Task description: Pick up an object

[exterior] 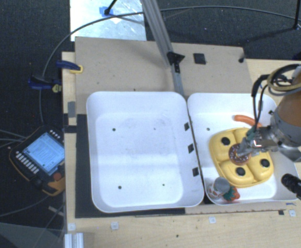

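A yellow lumpy toy (243,169) with dark round spots lies in the right white bin (202,112). My gripper (251,144) hangs over the toy's upper middle, beside a brownish round spot (238,152). Behind the toy, an orange piece (243,119) sticks out near the arm's cables. In the bin's front left corner sits a small grey, red and green object (224,189).
The left white bin (135,102) adjoins the right one, joined by black clips along the shared wall. A grey pole (161,30) slants over the bench's back. On the floor at the left lies a teach pendant (39,156). Clamps (68,66) grip the bench's left edge.
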Motion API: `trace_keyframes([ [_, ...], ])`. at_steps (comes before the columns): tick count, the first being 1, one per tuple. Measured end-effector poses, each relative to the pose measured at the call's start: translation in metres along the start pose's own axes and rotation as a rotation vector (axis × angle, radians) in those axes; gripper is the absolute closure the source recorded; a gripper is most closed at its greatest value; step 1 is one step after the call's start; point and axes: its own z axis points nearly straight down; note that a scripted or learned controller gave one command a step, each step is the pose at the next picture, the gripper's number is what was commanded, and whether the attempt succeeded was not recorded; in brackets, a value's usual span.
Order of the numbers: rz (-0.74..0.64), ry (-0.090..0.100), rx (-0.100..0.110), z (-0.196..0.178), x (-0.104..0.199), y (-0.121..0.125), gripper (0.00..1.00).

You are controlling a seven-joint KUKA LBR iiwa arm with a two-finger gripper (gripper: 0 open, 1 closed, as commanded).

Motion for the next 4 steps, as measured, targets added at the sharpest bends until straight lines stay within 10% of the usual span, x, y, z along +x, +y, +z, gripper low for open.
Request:
trace_keyframes([
  [4,-0.004,0.003,0.001,-0.014,0.172,0.089,1.0],
])
